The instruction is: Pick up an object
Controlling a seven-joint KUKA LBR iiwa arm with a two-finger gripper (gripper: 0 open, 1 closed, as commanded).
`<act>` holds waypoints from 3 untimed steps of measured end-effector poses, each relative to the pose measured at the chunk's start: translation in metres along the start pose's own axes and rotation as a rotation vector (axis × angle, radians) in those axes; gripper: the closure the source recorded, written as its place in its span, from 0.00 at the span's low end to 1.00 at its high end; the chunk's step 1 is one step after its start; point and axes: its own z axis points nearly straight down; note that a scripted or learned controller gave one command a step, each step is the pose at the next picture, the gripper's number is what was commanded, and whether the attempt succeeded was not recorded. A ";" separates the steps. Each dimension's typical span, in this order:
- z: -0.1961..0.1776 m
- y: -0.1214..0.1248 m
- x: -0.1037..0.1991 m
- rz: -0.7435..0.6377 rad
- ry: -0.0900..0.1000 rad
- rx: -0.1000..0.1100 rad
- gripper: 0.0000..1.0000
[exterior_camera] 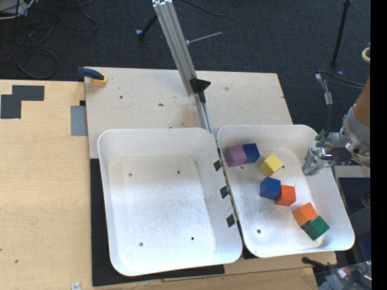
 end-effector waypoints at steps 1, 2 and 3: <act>0.007 -0.008 0.045 -0.002 0.002 0.005 1.00; 0.009 -0.006 0.093 -0.004 0.003 0.005 1.00; 0.009 -0.004 0.150 -0.004 0.003 0.005 1.00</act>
